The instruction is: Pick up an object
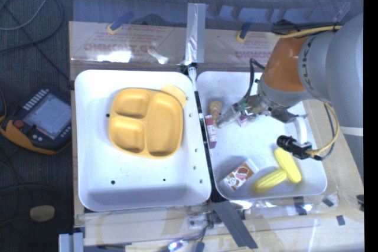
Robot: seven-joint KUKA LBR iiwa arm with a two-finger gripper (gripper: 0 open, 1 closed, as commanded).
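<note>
Near the upper left of the right bin (319, 186), close to the divider between the two bins, lies a small tan object (215, 108), the item nearest the gripper (235, 115) and the likely pick target. The gripper sits low over the bin floor just right of that object, with a small pink-and-white item (243, 119) directly beside its tip. The fingers are too blurred and foreshortened to resolve, so it cannot be determined how wide the pincer stands or whether anything is held.

Judged step: approach or final positioning ahead of a grasp; no object is seen lifted clear of the floor. The next move calls for centring on one item, closing firmly, then a straight vertical lift clear of the bin wall.

Further out, two yellow banana-shaped pieces (277, 174) lie at the lower right of the same bin, with a small printed packet (238, 176) to their left. A slim dark stick (211, 130) lies along the divider. The left bin (88, 186) holds a yellow sectioned plate (145, 121). An orange-edged handheld pendant (38, 121) rests at the left edge of the frame.
</note>
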